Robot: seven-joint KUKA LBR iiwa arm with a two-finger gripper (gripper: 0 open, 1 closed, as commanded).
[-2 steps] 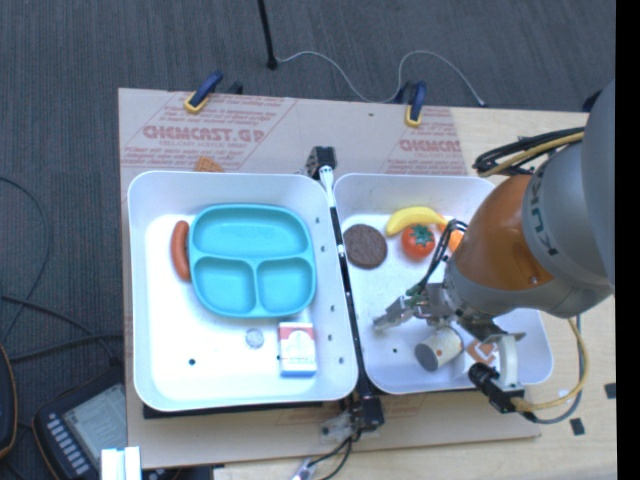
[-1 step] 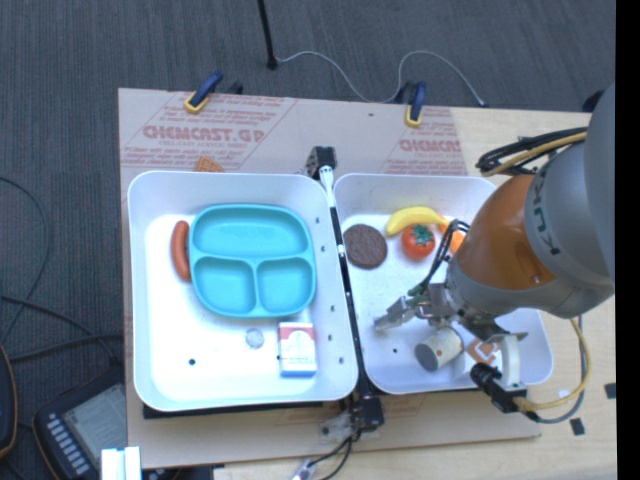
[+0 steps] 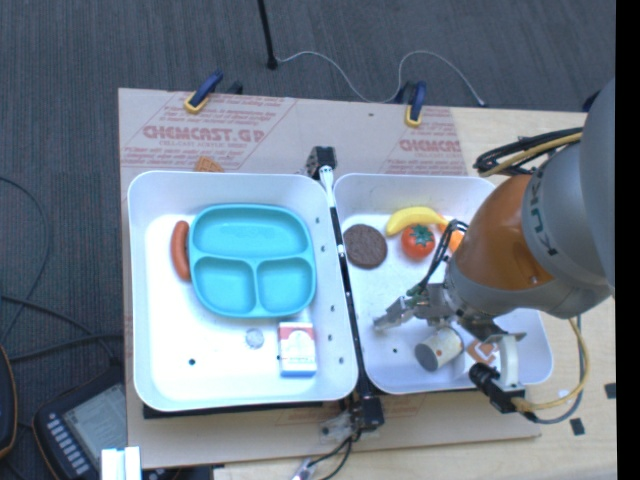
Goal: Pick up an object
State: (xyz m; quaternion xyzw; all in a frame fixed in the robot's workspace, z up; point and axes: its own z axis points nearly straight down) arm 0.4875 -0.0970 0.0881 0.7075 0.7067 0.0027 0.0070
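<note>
The left bin (image 3: 150, 268) holds a sausage (image 3: 180, 249), a blue tray (image 3: 253, 259) and a small box (image 3: 297, 349). In the right bin (image 3: 372, 368), a cookie (image 3: 365, 245), banana (image 3: 414, 217) and tomato (image 3: 419, 241) lie far. The gripper (image 3: 392, 318) hangs open and empty over bare floor; a cup (image 3: 437, 350) lies just right. Best to centre over one item before closing.

In the right bin (image 3: 520, 378) lie several small objects. A dark brown round cookie (image 3: 365, 246) lies flat near the bin's left wall. Just to its right, a yellow banana (image 3: 413, 218) curves above a red tomato (image 3: 419, 242) with a green top; the two are touching or almost touching. Lower in the bin, a small white cup (image 3: 438, 349) lies on its side, its dark opening facing to the lower left.
</note>
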